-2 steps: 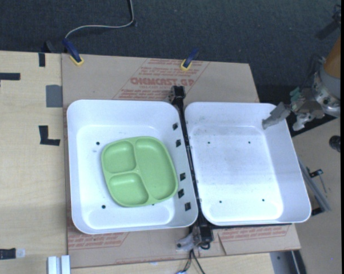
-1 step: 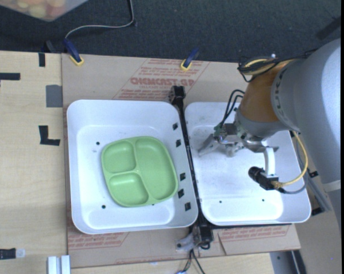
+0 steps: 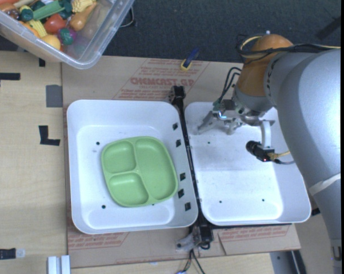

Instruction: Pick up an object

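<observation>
A: Gripper (image 3: 218, 120) sits low over the right bin (image 3: 240, 210), near its back-left corner. Fingers look spread, nothing between them. Released, no load.

B: Target?

A: Only pickable thing in the bins is the green divided plate (image 3: 139, 171). It lies flat in the left bin (image 3: 83, 153), well apart from the tool, across the black divider clips (image 3: 182, 141) and toward the front.

B: So the tool is over the wrong bin.

A: Yes. I see bare floor under it, just dark specks. Closing here would grab nothing, my read.

B: How to do it right?

A: Lift clear first. The shared bin walls and clips stand between the tool and the plate, and a low sideways sweep risks clipping them. Then cross over and descend on the plate's near rim, the edge closest to the tool.

B: Why the rim?

A: Plate is shallow and wide, too broad to span, I'd guess. One finger inside a compartment, one outside the rim, pinch the lip. Align the opening across the rim, not along it.

B: Risks?

A: Smooth plastic, thin lip: may slip or tilt on lift. Plate could also slide on the bin floor if one finger lands first. Slow descent, centred on the lip.

B: The tub of toys (image 3: 58, 16) far behind?

A: Off the bins, ignore.
</observation>
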### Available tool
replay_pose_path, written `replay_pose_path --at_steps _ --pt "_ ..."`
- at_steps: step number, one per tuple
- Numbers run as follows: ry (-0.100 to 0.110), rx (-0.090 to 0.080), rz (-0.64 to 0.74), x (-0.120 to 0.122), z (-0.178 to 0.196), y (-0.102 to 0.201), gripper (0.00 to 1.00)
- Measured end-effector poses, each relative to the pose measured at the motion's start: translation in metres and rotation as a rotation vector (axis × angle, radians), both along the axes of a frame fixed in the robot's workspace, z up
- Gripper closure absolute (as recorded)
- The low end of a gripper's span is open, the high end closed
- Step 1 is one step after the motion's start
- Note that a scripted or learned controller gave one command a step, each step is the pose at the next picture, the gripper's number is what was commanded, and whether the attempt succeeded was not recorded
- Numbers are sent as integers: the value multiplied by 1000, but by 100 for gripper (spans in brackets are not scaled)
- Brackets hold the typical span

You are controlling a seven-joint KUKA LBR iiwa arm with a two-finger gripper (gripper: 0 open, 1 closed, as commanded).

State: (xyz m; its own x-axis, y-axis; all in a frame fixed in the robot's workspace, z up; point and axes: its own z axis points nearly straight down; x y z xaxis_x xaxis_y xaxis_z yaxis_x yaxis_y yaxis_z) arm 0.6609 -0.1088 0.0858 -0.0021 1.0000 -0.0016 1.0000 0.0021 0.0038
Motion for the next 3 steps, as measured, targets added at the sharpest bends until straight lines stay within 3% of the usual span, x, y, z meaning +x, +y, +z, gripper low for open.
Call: replay_pose_path --at_steps 1,2,3 --pt "2 -1 -1 -14 0 14 0" --pt "2 1 0 8 -1 15 0" --pt "2 0 0 8 -1 15 0"
